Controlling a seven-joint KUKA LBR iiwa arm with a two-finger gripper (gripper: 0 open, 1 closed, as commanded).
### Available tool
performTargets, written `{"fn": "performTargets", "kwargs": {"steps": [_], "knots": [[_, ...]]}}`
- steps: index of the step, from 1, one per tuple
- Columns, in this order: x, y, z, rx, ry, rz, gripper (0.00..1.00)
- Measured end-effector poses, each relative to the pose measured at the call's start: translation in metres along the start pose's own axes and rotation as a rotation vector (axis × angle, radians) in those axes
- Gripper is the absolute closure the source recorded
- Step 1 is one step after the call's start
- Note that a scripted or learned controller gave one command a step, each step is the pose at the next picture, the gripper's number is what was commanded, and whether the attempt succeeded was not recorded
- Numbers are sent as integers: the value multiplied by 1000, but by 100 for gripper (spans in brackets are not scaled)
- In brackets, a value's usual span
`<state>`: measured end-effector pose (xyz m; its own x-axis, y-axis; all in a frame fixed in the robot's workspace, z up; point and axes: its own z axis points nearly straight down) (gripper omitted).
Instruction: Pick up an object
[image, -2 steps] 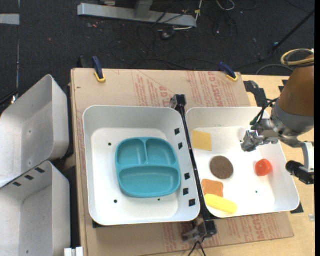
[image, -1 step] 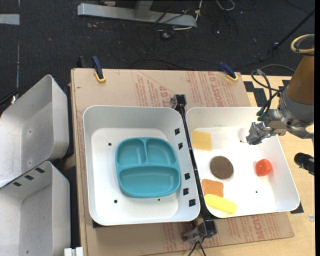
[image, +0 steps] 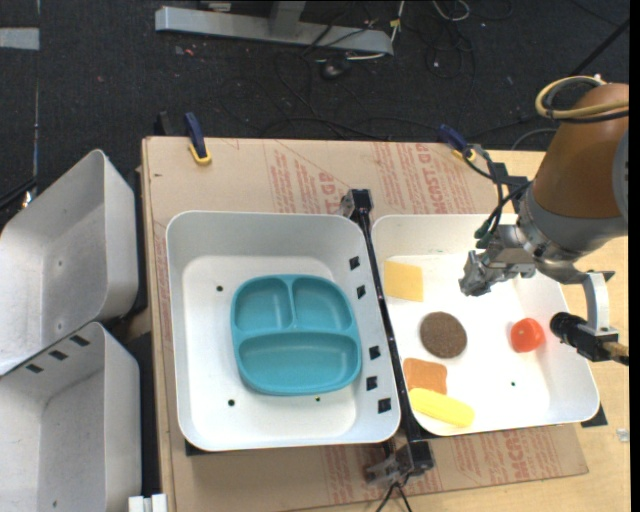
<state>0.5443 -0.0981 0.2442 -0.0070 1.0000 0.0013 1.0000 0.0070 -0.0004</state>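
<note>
The gripper (image: 480, 277) hangs over the right bin (image: 570, 400), its finger spread too murky to call, and the brown round patty (image: 443, 334) sits nearest, just down and left, with the red ball (image: 526, 335) off toward the arm's side.

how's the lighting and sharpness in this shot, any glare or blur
Camera view: even, soft overhead light; the teal divided plate shows a mild sheen, the white bins stay unclipped, shadows beneath the food items are faint; the gripper looks slightly soft, the floor behind falls dark.
</note>
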Motion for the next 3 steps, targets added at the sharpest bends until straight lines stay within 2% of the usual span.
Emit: {"fn": "performTargets", "kwargs": {"steps": [2,3], "knots": [[119,-14,15,1,0,-1,100],[168,-22,7,-1,1,-2,100]]}}
